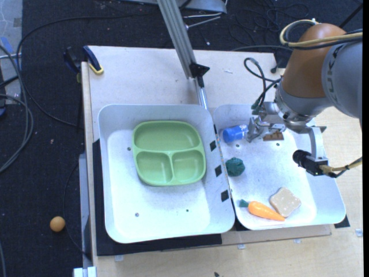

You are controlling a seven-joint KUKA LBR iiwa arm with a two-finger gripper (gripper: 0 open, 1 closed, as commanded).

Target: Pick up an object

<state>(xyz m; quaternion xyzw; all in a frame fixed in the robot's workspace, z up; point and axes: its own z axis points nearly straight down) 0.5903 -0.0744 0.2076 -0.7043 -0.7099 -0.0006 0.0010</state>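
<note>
Desk (144,68): pale top, carries two shallow white bins side by side.
Left bin (115,212): holds a green divided plate (169,152) with three compartments, lying flat near the bin's middle.
Right bin (323,203): holds a blue cup, a dark green lump, a toy carrot and a slice of toast.
Arm (323,68): grey with an orange band, reaches in from the right over the far part of the right bin.
Claw (262,130): low over the right bin's far left area; whether the fingers are spread or closed cannot be told at this angle.
Blue cup (233,134): on its side, just left of the claw; contact cannot be told.
Dark green lump (234,167): below the blue cup, near the bin's left wall, apart from the claw.
Toy carrot (265,210): orange, green tip pointing left, at the near edge of the right bin, well apart from the claw.
Slice of toast (286,201): just right of the carrot, touching or nearly so.
Floor (40,172): dark, with a small orange ball (57,223) left of the desk, plus loose cables.
</note>
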